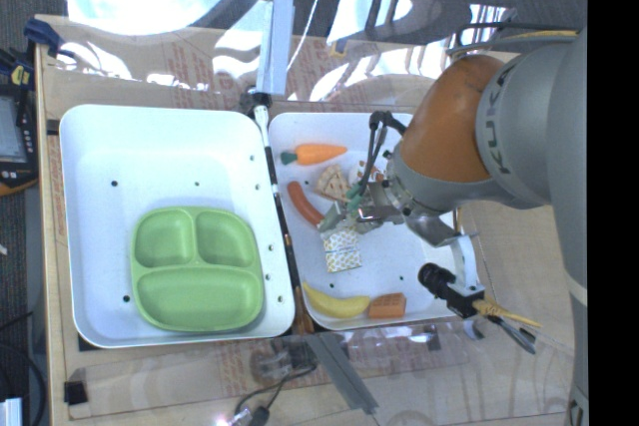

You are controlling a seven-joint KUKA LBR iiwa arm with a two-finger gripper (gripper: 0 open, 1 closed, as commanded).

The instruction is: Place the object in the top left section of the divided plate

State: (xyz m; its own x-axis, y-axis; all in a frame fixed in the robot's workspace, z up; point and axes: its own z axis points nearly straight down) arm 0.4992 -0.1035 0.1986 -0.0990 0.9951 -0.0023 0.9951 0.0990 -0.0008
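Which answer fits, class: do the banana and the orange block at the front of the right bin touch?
Touching. The camera view shows the banana's right end meeting the orange block's left side, with no white bin floor visible between them.

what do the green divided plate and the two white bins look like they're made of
The green divided plate looks like moulded plastic with a matte to satin finish: one even colour, rounded rims and only soft highlights. The left bin and right bin also look like plastic, smooth and slightly glossy, with rounded corners and thin walls. Coated metal cannot be ruled out from this view.
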